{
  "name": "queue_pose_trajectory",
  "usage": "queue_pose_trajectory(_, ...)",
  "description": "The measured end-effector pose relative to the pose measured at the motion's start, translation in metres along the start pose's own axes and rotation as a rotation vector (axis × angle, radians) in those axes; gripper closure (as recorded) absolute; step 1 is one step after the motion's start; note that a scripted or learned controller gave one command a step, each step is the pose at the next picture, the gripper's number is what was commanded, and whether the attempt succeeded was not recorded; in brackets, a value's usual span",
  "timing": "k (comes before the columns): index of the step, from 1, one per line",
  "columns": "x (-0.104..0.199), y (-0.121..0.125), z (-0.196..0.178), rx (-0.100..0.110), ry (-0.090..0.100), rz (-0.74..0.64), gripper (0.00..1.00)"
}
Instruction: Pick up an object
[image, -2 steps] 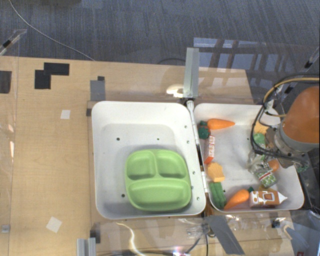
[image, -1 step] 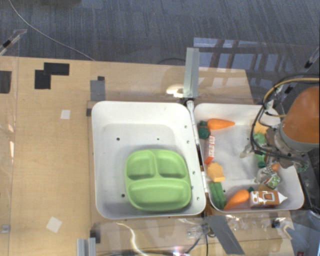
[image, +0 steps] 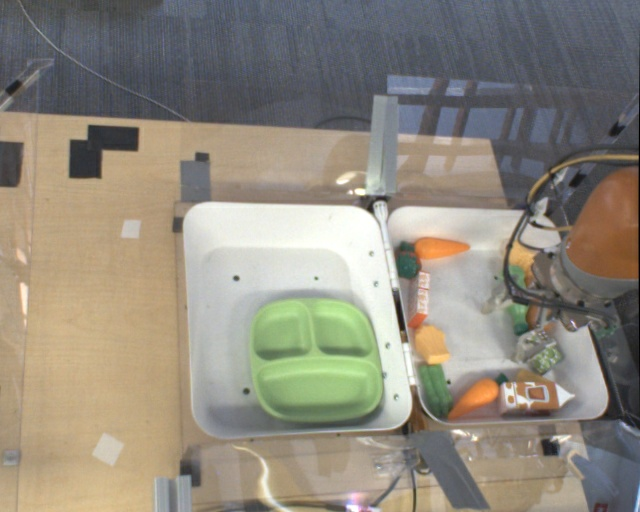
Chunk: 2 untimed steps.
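Orange carrots (image: 441, 248), carton (image: 535, 396) crowd the right bin (image: 470, 300); hand (image: 540, 318) grip unclear.

Carton (image: 533, 396): a printed front face in brown and white, lying in the right bin (image: 470, 300); the print is too small to read.
Packet (image: 423, 294): a white wrapper with red marks by the bin's left wall; no letters can be made out.
Readable text: none anywhere on the bench (image: 90, 330).
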<state>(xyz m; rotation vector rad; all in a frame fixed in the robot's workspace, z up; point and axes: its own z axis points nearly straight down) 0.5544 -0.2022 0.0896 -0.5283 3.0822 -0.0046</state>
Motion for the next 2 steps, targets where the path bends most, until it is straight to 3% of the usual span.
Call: queue_pose_trajectory(2, -0.0030, -0.0047, 0.0002, 0.001, 0.001, 0.054, 0.00)
